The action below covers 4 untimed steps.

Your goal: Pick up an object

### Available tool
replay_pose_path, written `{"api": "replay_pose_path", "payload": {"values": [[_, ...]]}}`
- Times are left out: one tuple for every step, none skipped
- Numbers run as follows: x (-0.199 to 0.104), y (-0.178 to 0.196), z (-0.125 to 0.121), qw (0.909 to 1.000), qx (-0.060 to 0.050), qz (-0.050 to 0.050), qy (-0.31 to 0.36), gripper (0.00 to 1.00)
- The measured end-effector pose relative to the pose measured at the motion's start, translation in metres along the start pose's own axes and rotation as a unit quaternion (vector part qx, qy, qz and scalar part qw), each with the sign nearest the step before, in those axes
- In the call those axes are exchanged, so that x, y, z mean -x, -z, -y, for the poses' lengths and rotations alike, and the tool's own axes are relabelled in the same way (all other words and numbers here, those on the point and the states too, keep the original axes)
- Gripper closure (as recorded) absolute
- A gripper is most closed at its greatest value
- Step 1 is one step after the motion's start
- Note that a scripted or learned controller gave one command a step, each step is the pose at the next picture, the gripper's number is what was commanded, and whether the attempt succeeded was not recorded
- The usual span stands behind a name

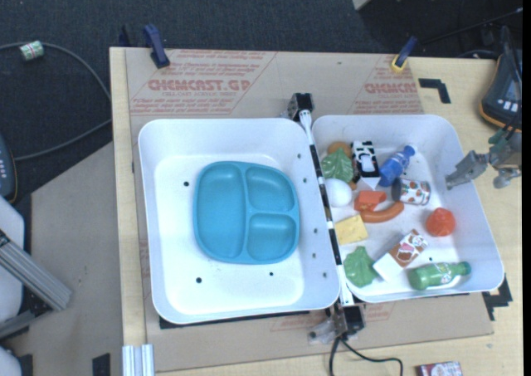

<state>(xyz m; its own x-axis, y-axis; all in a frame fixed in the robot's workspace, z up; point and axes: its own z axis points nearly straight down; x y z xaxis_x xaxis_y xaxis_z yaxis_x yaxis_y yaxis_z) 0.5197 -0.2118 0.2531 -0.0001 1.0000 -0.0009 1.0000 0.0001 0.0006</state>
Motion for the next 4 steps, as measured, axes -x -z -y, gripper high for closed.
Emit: {"api": "replay_pose_path", "payload": {"values": [[-0.056,-0.103,-0.039,1.0,-0.001,-0.001,0.001,0.0],[-0.07,-0.147,-0.067,0.9999,0.012,0.005,0.0,0.0],[-0.075,-0.169,0.004,1.0,-0.001,-0.001,0.0,0.0],[-0.094,-0.166,0.022,1.0,0.005,0.007,-0.004,0.0]]}}
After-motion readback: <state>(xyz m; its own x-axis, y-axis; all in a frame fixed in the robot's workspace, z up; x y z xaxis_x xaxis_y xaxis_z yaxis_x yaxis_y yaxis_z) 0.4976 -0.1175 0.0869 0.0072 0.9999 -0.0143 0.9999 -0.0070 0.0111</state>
